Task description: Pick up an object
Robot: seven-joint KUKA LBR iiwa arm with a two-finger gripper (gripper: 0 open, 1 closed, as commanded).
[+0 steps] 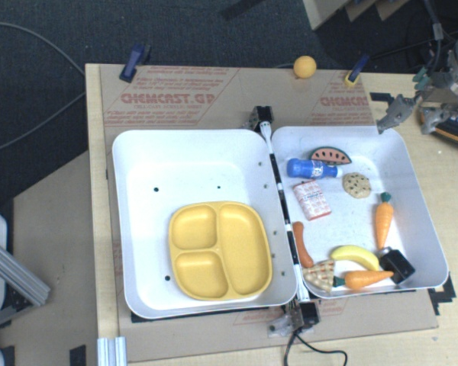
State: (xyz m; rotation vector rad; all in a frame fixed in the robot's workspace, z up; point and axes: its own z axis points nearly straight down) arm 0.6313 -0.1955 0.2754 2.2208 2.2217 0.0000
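Gripper [389, 113]: hung off the right bin's [412, 170] far corner, apparently spread, holding nothing. Candidates: bottle [311, 168], cookie [356, 184], carrot [382, 222], banana [356, 256]. Risk: near-corner items crowded and touching; fingers could snag neighbours or slip off the rounded banana.

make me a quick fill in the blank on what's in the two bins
1. The yellow divided plate lies in the ____ bin.
2. The blue bottle lies just below the ____ slice.
3. The banana lies in the ____ bin.
4. The plate has ____ compartments.

Missing words: left; watermelon; right; three
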